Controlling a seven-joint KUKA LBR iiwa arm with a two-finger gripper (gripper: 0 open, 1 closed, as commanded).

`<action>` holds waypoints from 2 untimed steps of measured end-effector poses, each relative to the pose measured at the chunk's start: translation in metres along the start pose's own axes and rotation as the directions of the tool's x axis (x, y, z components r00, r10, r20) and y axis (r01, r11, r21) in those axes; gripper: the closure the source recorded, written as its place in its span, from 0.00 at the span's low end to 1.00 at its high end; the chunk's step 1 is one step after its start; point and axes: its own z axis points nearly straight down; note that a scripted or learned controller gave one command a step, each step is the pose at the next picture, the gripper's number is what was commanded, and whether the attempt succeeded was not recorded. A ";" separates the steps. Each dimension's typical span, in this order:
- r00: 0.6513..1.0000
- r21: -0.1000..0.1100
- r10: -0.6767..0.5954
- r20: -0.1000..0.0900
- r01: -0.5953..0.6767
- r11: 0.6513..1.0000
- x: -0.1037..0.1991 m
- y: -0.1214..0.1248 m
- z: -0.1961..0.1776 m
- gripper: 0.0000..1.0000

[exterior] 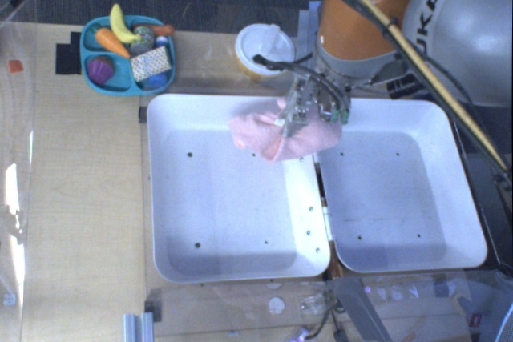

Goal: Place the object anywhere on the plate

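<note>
Pink cloth at the gripper, over the seam between the two bins.

At far left a blue plate (120,84) holds toy food on the bench, with a yellow cup (260,48) farther right. The pink cloth (284,136) drapes over the left bin's (200,252) right wall, the gripper (298,118) pressed into it, fingers pinched on its folds. The right bin (417,244) lies beside.

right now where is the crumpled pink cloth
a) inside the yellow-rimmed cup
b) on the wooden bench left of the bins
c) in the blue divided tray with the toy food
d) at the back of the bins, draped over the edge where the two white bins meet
d: the crumpled pink cloth lies at the far end of the left white bin, spilling over the shared rim toward the right white bin, just under the gripper.
</note>
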 end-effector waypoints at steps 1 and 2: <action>0.995 -0.001 -0.096 0.001 0.096 0.995 -0.004 0.052 0.007 1.00; 0.995 -0.001 -0.096 0.002 0.096 0.995 -0.004 0.052 0.007 0.00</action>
